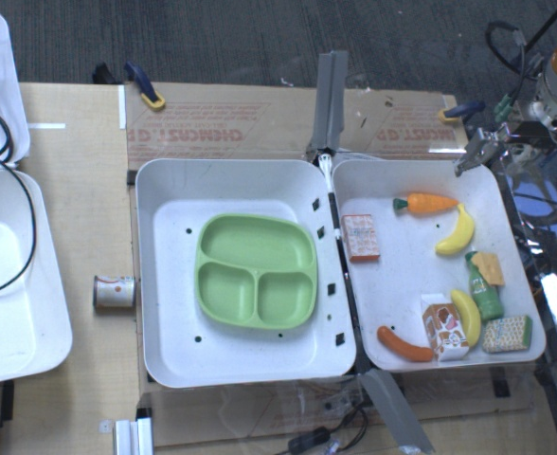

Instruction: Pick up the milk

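Cardboard sheeting covers the bench under my two shallow white bins, and dark carpet lies beyond it. My gripper hangs over the far right corner of the right-hand white bin, at the rim; at this size I cannot tell how it is set, and nothing shows in it.

What I am after, the small milk carton with brown and white printing, lies near the near edge of that bin, well apart from my tool. An orange-red sausage lies just to its left, and a yellow banana rests against its right side. Beside those are a green bottle with a tan label and a pale green scrubbing sponge.

Farther back sit a second yellow banana, an orange carrot with a green top and a small flat pink-and-white box.

The left-hand white bin holds a light green plastic plate with three compartments. A small metal can lies on its side on the bench left of it.
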Available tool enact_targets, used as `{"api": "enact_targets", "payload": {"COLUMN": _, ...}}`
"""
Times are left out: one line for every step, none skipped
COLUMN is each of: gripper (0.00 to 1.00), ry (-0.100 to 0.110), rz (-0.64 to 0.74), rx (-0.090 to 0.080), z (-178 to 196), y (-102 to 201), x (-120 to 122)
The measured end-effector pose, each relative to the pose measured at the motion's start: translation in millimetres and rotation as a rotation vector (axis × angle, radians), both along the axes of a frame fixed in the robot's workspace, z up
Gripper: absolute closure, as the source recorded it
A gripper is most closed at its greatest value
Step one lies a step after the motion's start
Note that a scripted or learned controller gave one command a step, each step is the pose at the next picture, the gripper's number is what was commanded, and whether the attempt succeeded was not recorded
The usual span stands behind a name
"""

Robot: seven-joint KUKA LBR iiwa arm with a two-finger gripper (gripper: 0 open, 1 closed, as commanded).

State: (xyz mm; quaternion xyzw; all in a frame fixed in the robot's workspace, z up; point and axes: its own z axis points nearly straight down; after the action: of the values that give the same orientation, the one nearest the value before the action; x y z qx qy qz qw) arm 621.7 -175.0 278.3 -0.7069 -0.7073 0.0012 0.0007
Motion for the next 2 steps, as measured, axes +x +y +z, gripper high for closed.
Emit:
{"api": "enact_targets", "payload": {"gripper": 0.0, "ry": 0.0, "rz": 0.031, "rx": 0.001, "z": -134, "y": -13, "x": -50}}
{"api": "enact_targets", "payload": {"gripper": 0.0, "ry": 0.002, "rz": -0.184, "rx": 0.001, "z": -167, "y": 14, "x": -145}}
